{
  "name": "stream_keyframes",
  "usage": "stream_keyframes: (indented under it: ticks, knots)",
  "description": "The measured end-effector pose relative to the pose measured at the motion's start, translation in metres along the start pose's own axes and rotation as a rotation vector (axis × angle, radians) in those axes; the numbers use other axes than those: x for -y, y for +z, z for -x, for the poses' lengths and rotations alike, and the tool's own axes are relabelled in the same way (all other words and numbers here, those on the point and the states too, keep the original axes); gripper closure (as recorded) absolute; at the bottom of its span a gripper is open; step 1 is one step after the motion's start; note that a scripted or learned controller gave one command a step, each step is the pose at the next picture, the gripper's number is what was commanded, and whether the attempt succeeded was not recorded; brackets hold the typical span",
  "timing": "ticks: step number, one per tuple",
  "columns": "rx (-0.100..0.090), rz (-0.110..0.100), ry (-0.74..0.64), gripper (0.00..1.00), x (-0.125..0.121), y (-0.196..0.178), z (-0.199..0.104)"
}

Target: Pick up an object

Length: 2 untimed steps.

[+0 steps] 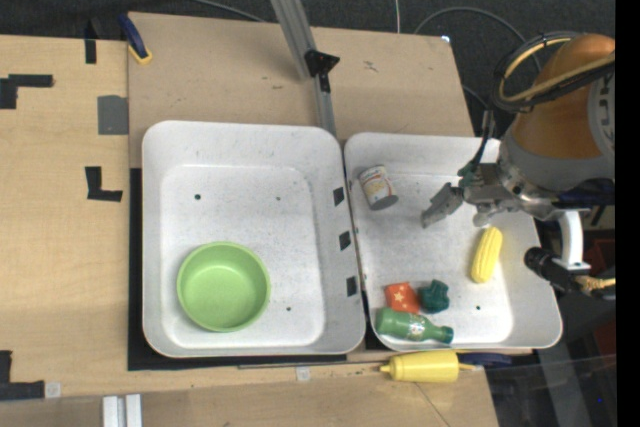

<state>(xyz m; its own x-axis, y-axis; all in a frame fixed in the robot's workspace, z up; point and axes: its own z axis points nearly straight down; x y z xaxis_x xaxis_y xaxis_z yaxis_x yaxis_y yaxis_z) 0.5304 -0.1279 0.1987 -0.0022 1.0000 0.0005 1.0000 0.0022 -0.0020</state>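
Your gripper (443, 206) hovers over the right bin (535, 315), jaw state you cannot tell, can (377, 186) just left of it, label unreadable, corn (486, 254) just right, bottle (411, 326) well below it.

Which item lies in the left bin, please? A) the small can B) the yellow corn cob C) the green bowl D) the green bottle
C: the green bowl sits in the left bin, near its front left corner; the other three lie in the right bin.
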Motion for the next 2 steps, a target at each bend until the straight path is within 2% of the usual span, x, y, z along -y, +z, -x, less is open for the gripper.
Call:
stream_keyframes:
  ticks: [1, 2]
  knots:
    - [0.000, 0.000, 0.000, 0.00, 0.000, 0.000, 0.000]
    - [0.000, -0.006, 0.002, 0.00, 0.006, 0.060, 0.007]
